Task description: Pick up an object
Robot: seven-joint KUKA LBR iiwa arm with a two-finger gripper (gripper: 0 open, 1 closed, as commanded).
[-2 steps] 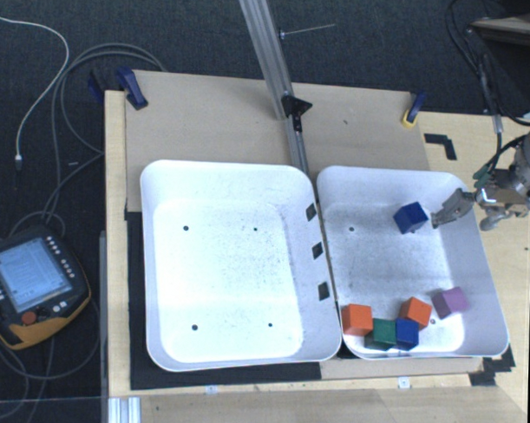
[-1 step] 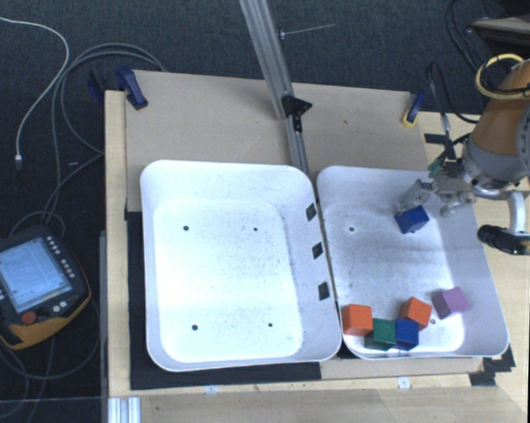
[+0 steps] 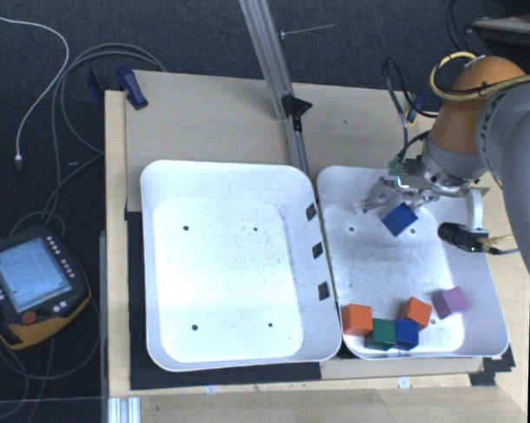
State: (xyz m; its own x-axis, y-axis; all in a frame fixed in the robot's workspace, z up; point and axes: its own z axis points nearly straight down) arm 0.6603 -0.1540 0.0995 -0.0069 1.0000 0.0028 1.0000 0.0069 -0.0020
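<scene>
- Right bin point(image 3: 471, 283), near rim: five small blocks clustered along the front edge. From left, an orange block point(image 3: 358, 319), a green block point(image 3: 383, 332) just beside it, a second blue block point(image 3: 407, 332) touching the green one, a second orange block point(image 3: 417, 311) tilted behind that blue one, and a purple block point(image 3: 454, 300) a little apart toward the bin's right wall
- Left bin point(image 3: 224, 266): white, shallow, speckled floor with four dark dots; three black clips sit along the seam it shares with the right bin
- Floor left of the bench: a teach pendant point(image 3: 30, 285) with a lit screen, cables trailing off behind it
- Right bin, far half: a blue cube point(image 3: 399, 219) is seen tilted on a corner, solid mid-blue, one face lighter than the others. It sits directly under the gripper point(image 3: 396, 198) and between the metal fingers, which are closed on it. Whether it is clear of the bin floor cannot be told
- Arm point(image 3: 477, 110): enters from the right, orange band above the wrist, grey body beyond, cables looped over the top
- Far bench edge: a slanted aluminium rail point(image 3: 274, 68) ends at the gap between the bins; a blue clamp point(image 3: 130, 87) sits at the far left corner
</scene>
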